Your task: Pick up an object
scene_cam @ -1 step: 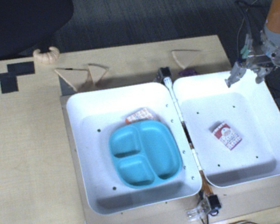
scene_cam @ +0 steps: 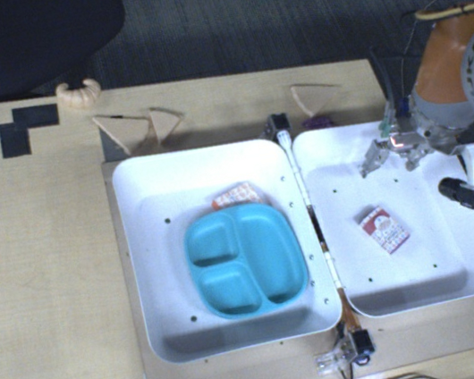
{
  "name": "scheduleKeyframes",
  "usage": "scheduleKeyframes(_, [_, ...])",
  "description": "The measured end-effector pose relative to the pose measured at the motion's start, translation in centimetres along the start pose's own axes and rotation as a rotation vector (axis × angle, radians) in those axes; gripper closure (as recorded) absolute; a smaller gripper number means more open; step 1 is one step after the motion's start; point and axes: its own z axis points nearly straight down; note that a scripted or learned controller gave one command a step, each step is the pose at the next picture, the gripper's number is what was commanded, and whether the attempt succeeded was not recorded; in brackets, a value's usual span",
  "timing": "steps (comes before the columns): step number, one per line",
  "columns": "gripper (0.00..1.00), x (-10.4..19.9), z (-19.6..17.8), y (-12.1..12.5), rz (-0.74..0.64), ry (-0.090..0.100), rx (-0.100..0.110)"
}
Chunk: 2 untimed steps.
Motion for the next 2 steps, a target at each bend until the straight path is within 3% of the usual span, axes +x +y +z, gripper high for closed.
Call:
scheduleKeyframes(1, [0.00, 2.8, 1.8, -4.7, 0.003, -0.002, -0.006])
scheduleKeyframes(2, [0.00, 2.2, 1.8, -13.3, 0.005, -0.003, -0.008])
